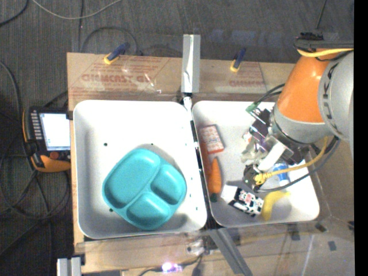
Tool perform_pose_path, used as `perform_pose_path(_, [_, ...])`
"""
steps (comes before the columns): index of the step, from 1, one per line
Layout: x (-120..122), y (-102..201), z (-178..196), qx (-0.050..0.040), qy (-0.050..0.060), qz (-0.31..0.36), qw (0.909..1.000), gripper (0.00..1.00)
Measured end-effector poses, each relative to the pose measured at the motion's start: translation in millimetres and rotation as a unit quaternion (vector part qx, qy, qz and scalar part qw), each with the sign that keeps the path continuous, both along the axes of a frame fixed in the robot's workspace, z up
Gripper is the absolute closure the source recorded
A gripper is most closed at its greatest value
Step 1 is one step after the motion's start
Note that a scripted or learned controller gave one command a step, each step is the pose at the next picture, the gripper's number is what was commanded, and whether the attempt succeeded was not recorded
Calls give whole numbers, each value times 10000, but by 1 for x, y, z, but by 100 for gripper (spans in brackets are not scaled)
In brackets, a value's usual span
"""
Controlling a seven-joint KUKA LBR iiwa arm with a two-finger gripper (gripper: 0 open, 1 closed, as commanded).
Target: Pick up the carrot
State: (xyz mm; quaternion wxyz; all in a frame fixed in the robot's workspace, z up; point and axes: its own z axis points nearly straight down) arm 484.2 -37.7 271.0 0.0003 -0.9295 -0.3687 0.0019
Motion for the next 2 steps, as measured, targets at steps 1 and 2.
perform_pose_path(1, [-1,-23,-25,-10,12,-68,10000,100])
perform_pose_path(2, [0,-14,-1,-12,-1,-1236,9923,100])
